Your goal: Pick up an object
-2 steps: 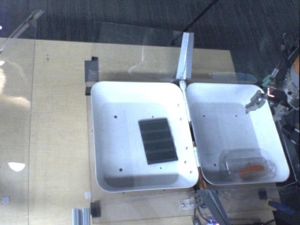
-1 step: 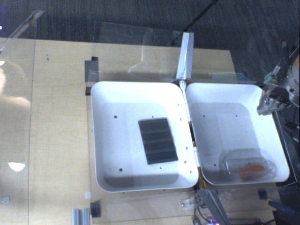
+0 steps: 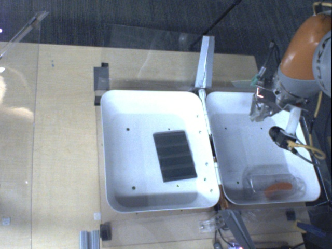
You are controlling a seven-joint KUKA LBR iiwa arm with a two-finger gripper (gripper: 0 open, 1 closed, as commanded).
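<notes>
gripper point(image 3: 258, 113) over right bin point(image 3: 228, 139), upper part, nothing visibly between fingers | jaw gap: we can't tell, too small and blurred | clear container with orange piece point(image 3: 274, 185) lies at right bin's near edge, well apart | dark ribbed slab point(image 3: 175, 155) flat in left bin point(image 3: 119, 139)

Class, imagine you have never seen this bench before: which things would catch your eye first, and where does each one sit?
The dark ribbed rectangular pad stands out most, lying slightly tilted near the middle of the left bin. Next comes the arm's orange band at the upper right, with the pincer over the right bin's far part. In that bin's near corner lies a clear container with something orange inside.
</notes>
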